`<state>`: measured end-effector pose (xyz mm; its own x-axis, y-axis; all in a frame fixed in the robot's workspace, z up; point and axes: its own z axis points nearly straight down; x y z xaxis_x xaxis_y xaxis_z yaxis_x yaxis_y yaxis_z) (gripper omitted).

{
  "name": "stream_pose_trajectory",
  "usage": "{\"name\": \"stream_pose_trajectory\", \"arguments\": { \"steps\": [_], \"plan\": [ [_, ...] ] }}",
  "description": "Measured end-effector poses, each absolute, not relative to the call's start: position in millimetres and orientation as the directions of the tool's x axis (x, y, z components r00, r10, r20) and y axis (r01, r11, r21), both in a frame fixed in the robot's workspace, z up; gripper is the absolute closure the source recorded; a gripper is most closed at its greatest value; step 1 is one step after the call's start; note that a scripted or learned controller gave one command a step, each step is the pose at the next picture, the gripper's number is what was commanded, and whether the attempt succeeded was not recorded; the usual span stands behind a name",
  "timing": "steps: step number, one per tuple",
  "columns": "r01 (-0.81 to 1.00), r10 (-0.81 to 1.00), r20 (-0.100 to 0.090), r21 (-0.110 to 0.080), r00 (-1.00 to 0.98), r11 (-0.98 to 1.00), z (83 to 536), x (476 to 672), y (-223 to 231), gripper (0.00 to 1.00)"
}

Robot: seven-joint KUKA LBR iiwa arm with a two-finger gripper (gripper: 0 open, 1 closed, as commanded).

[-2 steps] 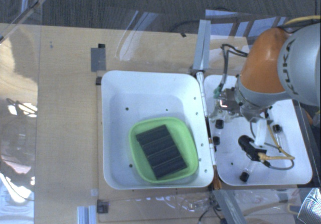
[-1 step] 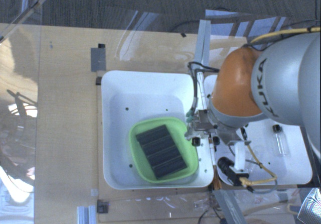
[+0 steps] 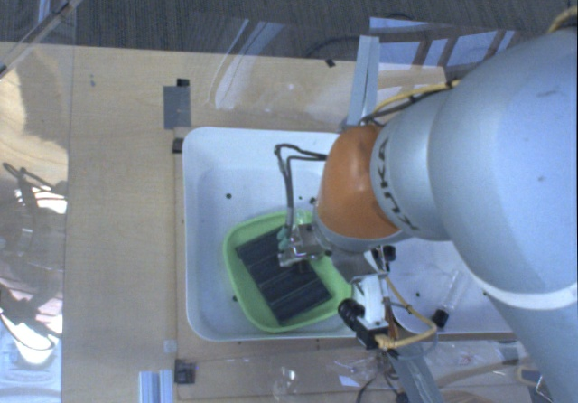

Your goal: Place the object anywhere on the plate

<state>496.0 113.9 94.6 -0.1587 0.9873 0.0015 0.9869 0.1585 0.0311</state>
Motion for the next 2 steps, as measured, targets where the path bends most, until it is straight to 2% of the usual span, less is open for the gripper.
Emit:
{"name": "stream_pose_trajectory", "arguments": {
  "steps": [1,2],
  "plan": [
    [0.987,0.987,0.002,0.030,-0.159,0.159,94.2,495.6,113.9,0.00],
    [0.994,0.994,0.001,0.007,-0.113,0.113,185.6,489.0,31.0,0.00]
  ]
}}
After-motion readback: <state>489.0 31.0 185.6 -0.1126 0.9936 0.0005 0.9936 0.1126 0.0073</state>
